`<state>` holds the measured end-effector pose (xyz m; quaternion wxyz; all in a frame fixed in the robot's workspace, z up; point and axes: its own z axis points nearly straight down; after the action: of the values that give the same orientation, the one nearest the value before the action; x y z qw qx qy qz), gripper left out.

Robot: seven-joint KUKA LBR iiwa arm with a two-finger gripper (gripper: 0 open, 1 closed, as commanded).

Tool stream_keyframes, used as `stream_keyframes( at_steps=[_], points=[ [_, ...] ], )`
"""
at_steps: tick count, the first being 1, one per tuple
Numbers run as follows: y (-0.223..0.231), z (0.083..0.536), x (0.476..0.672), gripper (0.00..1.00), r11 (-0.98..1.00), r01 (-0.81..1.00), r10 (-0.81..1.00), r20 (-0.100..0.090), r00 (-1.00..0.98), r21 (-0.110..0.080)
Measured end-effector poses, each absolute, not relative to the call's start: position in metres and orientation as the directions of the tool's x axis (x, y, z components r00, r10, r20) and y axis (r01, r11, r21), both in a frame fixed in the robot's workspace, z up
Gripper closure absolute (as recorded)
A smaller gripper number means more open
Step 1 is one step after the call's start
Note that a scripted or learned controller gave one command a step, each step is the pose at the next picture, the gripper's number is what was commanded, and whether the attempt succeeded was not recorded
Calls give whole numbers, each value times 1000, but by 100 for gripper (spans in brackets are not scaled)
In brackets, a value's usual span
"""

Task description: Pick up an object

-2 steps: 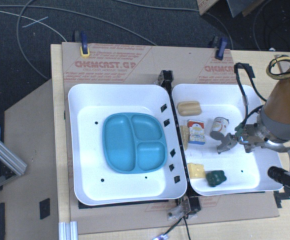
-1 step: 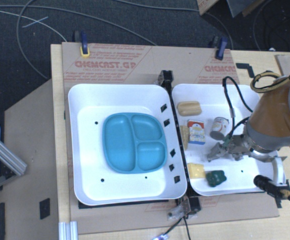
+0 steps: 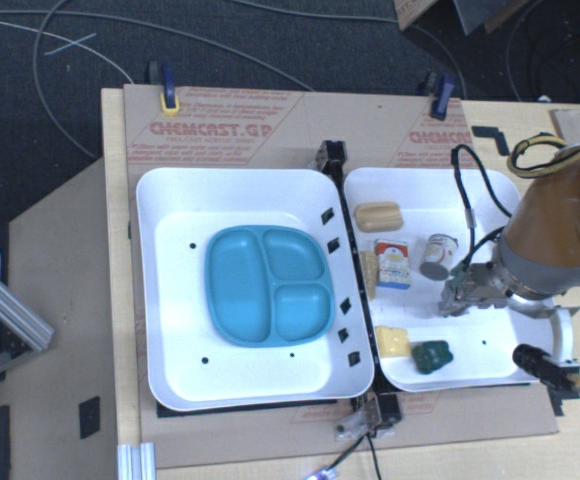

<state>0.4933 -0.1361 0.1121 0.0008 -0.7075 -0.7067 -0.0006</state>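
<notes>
The right bin (image 3: 490, 183) holds several small objects: a tan bread-like block (image 3: 378, 215), a red and white carton (image 3: 393, 265), a grey metal can (image 3: 437, 256), a yellow block (image 3: 391, 341) and a dark green object (image 3: 431, 356). My gripper (image 3: 458, 296) hangs low over the right bin, just below and to the right of the can. I see nothing clearly between its fingers. The arm's grey body with its orange band (image 3: 560, 218) covers the bin's right part.
The left bin (image 3: 160, 268) holds a blue divided plate (image 3: 270, 284). A black divider with clips (image 3: 345, 268) runs between the bins. Black cables (image 3: 467, 188) loop over the right bin's far side. Clamps (image 3: 169, 96) hold the cardboard base at the back.
</notes>
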Motion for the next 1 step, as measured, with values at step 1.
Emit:
stream_keyframes(
  at_steps=[1],
  points=[
    [-140,174,490,100,0,1000,1000,-2,0,6]
  ],
)
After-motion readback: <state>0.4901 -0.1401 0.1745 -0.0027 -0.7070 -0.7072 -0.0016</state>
